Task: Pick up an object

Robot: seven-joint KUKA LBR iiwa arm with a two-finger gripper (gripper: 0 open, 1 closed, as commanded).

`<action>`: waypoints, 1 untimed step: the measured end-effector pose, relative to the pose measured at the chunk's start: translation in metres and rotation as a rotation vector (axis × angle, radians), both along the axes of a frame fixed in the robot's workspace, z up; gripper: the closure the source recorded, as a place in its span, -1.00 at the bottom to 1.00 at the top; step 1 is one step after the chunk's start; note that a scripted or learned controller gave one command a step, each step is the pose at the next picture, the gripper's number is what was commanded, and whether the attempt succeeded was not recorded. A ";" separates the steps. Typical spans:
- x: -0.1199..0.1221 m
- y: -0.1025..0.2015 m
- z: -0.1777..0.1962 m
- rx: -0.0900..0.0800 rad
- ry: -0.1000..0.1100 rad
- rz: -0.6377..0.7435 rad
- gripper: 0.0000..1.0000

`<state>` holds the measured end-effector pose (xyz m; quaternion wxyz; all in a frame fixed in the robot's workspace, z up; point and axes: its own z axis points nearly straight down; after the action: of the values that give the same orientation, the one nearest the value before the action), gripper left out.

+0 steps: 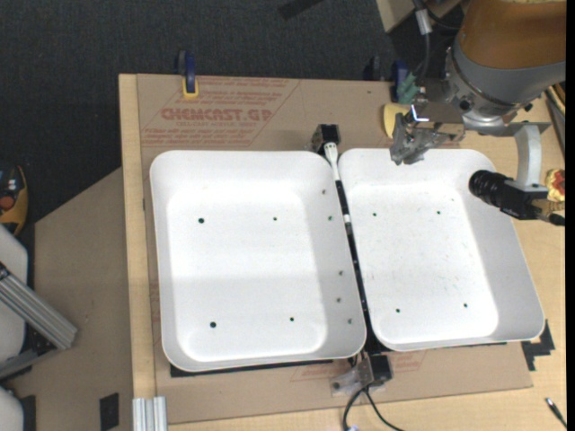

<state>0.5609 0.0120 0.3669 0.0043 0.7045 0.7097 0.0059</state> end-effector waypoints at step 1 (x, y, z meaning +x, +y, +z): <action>0.053 0.036 -0.086 -0.002 0.020 -0.003 1.00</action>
<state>0.6139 0.0480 0.2812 -0.0023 0.7057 0.7085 -0.0018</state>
